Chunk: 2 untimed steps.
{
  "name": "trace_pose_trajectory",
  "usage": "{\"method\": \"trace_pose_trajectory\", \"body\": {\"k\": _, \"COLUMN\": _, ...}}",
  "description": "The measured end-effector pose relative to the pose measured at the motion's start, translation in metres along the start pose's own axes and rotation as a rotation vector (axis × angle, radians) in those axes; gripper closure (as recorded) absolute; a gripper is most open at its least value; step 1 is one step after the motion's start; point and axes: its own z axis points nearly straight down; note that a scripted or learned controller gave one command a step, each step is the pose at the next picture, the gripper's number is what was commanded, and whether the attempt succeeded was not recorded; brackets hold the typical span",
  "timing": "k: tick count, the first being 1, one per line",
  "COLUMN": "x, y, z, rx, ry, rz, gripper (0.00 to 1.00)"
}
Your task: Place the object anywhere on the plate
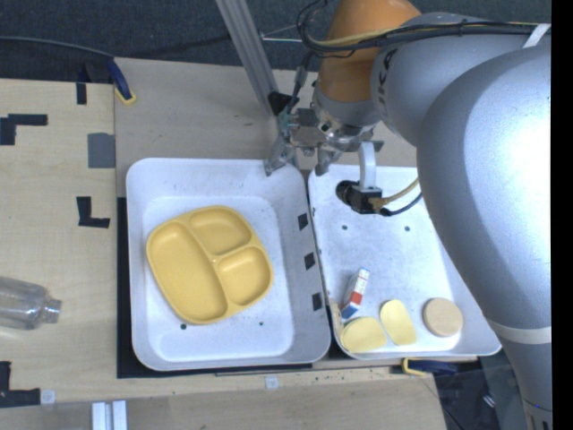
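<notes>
Tabletop [54,240] at far left carries a clear plastic bottle [25,303] lying on its side. Next, the left bin [215,173] holds a yellow three-compartment plate [209,263], tilted askew. The gripper [300,155] hangs over the bins' shared far rim; whether it is wide or narrow I cannot tell. The right bin [394,240] holds a small tube [356,295], possibly toothpaste, two yellow pieces [380,328] and a tan disc [441,317] along its near edge.

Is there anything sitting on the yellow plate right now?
No, the yellow plate in the left bin has all three sections bare, while the small items lie in the right bin.
</notes>
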Motion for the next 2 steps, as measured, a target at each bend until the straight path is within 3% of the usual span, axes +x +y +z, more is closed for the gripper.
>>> {"method": "trace_pose_trajectory", "body": {"k": 1, "x": 0.0, "y": 0.0, "z": 0.0, "rx": -0.001, "ry": 0.0, "rz": 0.0, "gripper": 0.0}}
{"method": "trace_pose_trajectory", "body": {"k": 2, "x": 0.049, "y": -0.006, "z": 0.0, "rx": 0.0, "ry": 0.002, "rz": -0.005, "gripper": 0.0}}
